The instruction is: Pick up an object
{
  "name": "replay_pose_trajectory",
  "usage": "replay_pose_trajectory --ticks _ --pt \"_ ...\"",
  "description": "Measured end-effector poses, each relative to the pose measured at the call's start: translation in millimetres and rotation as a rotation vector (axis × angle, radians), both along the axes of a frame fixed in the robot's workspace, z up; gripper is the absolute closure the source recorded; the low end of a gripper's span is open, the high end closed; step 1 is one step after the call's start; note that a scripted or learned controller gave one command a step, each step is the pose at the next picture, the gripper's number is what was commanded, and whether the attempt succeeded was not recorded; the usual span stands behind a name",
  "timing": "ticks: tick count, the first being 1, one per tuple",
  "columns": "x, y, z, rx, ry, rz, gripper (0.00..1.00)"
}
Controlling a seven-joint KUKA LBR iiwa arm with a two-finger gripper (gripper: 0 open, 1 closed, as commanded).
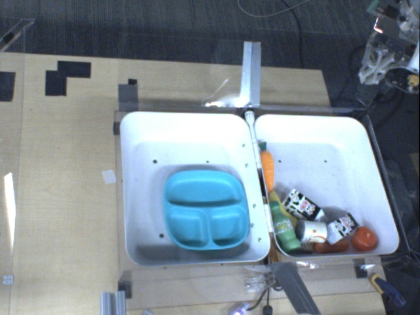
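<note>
You have two white bins side by side on the tabletop [59,195]. The left bin [141,143] holds one thing: a blue tray [206,209] with three sections, lying flat near the front.

The right bin [328,143] holds all the small things, bunched along its left wall and front edge. Count them with me. There is one orange carrot [267,168] lying along the left wall. Just below it there is one green bottle [283,227]. You can see two little black-and-white cartons: one [302,205] beside the bottle and one [342,227] closer to the front right. One white cup [314,230] lies between them. One red tomato [365,239] sits in the front right corner, and a brownish thing [326,246] lies beside it, too small to name.

The gripper [394,28] is up in the far right corner, well apart from both bins. You cannot tell how its fingers stand; that part is too blurry and cut off.
</note>
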State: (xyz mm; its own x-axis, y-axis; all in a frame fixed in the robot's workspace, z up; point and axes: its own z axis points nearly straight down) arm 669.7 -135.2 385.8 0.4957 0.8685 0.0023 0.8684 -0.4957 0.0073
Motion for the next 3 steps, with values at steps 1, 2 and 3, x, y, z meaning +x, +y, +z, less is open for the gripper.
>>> replay_pose_trajectory --ticks 1,2,3 --pt "0 31 -47 0.002 0.004 -0.149 1.00" --pt "-24 100 -60 0.003 0.004 -0.149 1.00" --pt "-39 121 51 0.003 0.000 -0.058 1.00"
